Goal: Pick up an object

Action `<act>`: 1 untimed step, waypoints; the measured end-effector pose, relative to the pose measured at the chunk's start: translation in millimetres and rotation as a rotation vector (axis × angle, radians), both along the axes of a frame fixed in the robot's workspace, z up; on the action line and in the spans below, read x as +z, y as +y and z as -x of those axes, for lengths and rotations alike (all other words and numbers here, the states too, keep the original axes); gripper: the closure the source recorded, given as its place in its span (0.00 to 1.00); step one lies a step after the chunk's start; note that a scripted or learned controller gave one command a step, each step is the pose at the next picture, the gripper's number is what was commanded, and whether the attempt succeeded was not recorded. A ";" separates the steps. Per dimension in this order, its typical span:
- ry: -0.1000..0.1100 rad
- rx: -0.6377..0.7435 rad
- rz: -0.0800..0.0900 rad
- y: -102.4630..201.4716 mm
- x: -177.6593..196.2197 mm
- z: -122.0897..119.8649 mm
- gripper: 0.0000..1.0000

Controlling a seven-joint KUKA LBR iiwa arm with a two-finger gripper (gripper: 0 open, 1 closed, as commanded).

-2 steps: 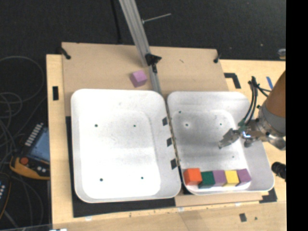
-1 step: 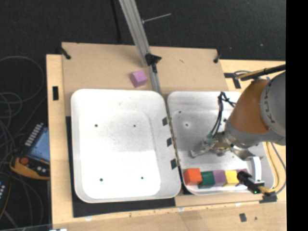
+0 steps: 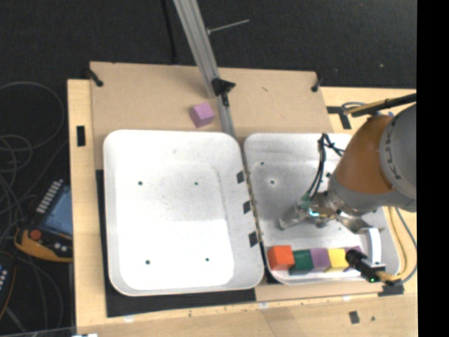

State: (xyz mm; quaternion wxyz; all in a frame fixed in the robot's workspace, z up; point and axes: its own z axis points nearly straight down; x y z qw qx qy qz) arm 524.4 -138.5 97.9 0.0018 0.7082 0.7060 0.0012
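Observation:
Along the front wall of the right bin (image 3: 280, 167) lies a row of small blocks: orange (image 3: 281, 257), green (image 3: 302, 260), purple (image 3: 320, 259) and yellow (image 3: 338, 259). My gripper (image 3: 291, 220) hangs low over the middle of that bin, just behind the orange and green blocks and apart from them. Nothing shows in its grasp. The grey arm with its orange band (image 3: 365, 163) comes in from the right and hides the bin's right side.
The left bin (image 3: 175, 209) sits beside the right one. A loose purple block (image 3: 202, 114) rests on the brown board behind the left bin. A slanted aluminium pole (image 3: 203, 48) ends near the bins' shared back corner. Cables and a handheld pendant (image 3: 45, 227) lie at the far left.

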 end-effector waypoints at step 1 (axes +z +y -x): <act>-0.003 0.011 -0.003 142.6 101.9 37.1 0.00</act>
